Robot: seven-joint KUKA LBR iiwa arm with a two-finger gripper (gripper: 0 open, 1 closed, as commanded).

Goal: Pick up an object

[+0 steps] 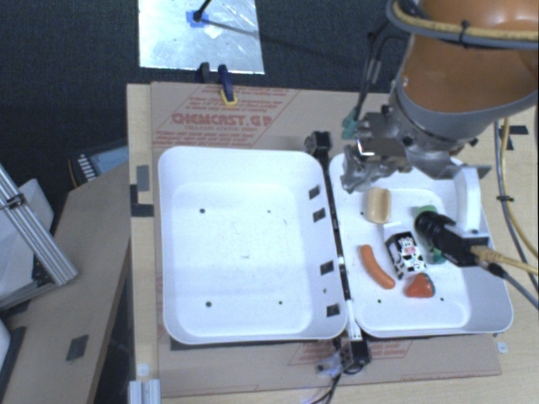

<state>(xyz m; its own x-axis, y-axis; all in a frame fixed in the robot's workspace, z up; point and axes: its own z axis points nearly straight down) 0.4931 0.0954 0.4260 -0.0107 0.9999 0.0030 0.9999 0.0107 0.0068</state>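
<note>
My gripper (360, 173) hangs over the back left part of the right bin (484, 310), under the arm's grey wrist and orange band. Just in front of it and to its right lies a tan cylinder (378, 204). An orange sausage-shaped piece (376, 266) lies nearer the front. A black-and-white spotted block (407, 254) stands to that piece's right. A red strawberry-like piece (419, 286) rests in front of the block. A green object (430, 215) is partly hidden behind a black fitting (441, 234) on the arm's cable.
The left bin (177, 310) sits beside the right one, joined along a black clipped seam (333, 242). Both rest on a cardboard sheet (223, 116). A shiny metal plate (200, 23) lies at the back, and an aluminium rail (29, 234) stands at the left.
</note>
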